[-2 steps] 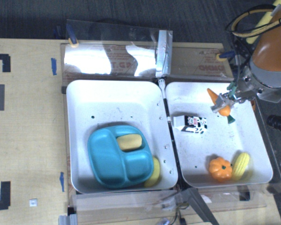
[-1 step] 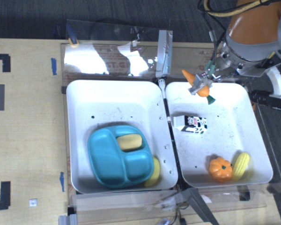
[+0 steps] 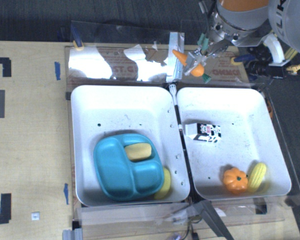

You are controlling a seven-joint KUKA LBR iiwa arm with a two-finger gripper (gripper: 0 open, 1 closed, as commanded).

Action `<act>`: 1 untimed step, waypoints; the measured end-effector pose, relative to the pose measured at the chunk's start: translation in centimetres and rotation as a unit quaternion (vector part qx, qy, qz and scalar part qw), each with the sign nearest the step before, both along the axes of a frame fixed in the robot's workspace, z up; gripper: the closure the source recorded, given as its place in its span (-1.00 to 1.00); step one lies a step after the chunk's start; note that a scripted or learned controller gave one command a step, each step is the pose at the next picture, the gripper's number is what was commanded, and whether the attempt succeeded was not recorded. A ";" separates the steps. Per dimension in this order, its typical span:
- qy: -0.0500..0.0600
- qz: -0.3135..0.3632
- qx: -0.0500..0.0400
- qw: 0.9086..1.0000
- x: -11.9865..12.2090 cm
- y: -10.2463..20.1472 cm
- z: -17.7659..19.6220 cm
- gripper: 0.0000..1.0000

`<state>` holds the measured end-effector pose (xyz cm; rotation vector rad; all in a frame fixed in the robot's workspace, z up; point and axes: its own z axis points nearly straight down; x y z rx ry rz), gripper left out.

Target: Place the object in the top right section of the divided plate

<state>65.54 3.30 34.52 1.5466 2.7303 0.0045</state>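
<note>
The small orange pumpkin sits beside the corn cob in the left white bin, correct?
Not quite. The camera view shows the small orange pumpkin touching the yellow corn cob in the right white bin; the left white bin holds the blue divided plate.

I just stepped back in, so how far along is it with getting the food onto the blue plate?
A yellow piece already lies in the top right section of the blue plate in the left bin. The claw is up behind the bins with a small orange thing at its tip. A pumpkin and corn remain in the right bin.
</note>
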 end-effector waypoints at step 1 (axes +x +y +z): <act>-0.003 0.141 0.000 0.990 -0.8 8.5 9.2 1.00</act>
